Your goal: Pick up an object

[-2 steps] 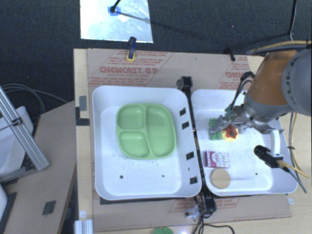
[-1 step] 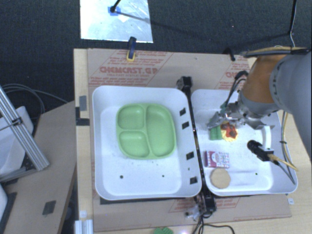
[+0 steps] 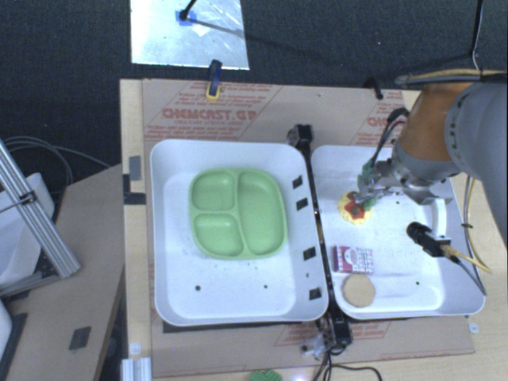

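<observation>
Camera view: my gripper is low in the right bin, its tip at the small yellow-and-red toy and apparently touching it. Open or closed on it: cannot tell from this angle. The toy looks to be on the bin floor, not lifted. 2 other candidates lie nearer the front: pink carton, tan disc. Pick not yet done; secure grasp and lift remain.

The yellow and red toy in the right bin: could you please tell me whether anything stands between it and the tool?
Nothing visible does. The tool is right at the yellow and red toy in the right bin; the pink carton and tan disc lie apart, nearer the bin's front wall.
</observation>
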Robot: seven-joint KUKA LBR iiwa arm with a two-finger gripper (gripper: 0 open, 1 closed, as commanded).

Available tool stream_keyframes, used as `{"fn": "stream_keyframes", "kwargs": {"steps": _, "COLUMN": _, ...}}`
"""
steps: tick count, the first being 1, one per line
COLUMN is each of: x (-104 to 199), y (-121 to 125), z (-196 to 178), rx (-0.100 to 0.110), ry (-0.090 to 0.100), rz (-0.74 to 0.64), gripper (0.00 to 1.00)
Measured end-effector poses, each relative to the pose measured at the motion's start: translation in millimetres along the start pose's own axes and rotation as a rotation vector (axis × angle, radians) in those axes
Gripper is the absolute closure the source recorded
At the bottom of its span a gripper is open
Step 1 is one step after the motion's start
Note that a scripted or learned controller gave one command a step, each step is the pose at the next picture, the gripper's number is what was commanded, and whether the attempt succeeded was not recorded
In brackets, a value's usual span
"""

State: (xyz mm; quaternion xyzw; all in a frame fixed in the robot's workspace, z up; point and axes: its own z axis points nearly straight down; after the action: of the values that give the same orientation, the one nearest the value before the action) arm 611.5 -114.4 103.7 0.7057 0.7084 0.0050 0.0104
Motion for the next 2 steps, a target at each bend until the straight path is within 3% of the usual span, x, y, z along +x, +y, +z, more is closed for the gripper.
{"fn": "stream_keyframes", "kwargs": {"steps": 1, "x": 0.4, "y": -1.2, "z": 2.0, "rx": 0.004, "ry": 0.001, "rz": 0.000, "gripper": 0.00}}
{"fn": "stream_keyframes", "kwargs": {"steps": 2, "x": -11.2, "y": -8.1, "z": 15.2, "rx": 0.010, "ry": 0.009, "rz": 0.003, "gripper": 0.00}}
